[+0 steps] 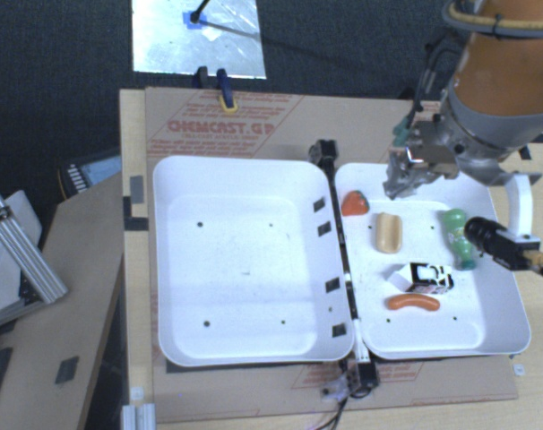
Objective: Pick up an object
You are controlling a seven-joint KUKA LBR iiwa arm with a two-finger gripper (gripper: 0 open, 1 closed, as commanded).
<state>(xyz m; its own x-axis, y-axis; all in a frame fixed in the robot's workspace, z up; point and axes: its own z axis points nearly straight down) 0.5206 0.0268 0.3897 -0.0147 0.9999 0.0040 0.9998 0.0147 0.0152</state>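
Objects (388,232) in right bin (500,330): tan, orange, green.

Right bin (500,330) holds a sausage (413,303) before a bread roll (388,232), beside the left bin (177,267)

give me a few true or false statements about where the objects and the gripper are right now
1. All the loose objects lie in the right bin. True.
2. The orange sausage-shaped piece lies in the left bin. False: it lies in the right bin, near its front edge.
3. The gripper is above the far part of the right bin. True.
4. The tan block is held between the gripper's fingers. False: it lies on the bin floor, apart from the gripper.
5. The green object lies to the left of the red piece. False: it lies to the right, near the bin's right side.
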